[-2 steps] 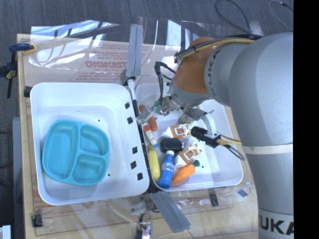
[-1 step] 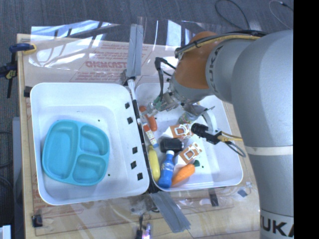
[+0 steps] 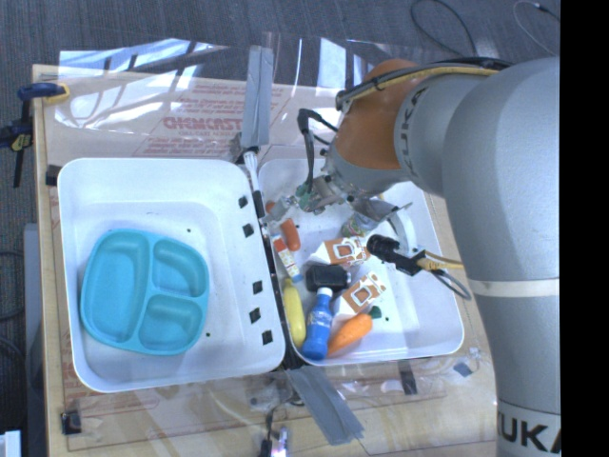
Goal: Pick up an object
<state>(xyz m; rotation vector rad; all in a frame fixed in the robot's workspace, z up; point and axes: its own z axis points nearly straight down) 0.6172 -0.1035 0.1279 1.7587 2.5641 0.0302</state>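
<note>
**Arm low over a crowded right bin**

Two white bins sit side by side on the bench. Left bin (image 3: 76, 198) has broad bare floor around a blue divided tray (image 3: 145, 291), which lies toward its near left corner. Right bin (image 3: 440, 327) is cluttered along its left wall: a yellow banana (image 3: 294, 316), a blue bottle (image 3: 320, 326), an orange carrot (image 3: 348, 331), small printed cards (image 3: 344, 251). Its far right floor stays barer. Gripper (image 3: 319, 196) hangs low over the bin's far left part; whether it is apart or together cannot be told.
</note>
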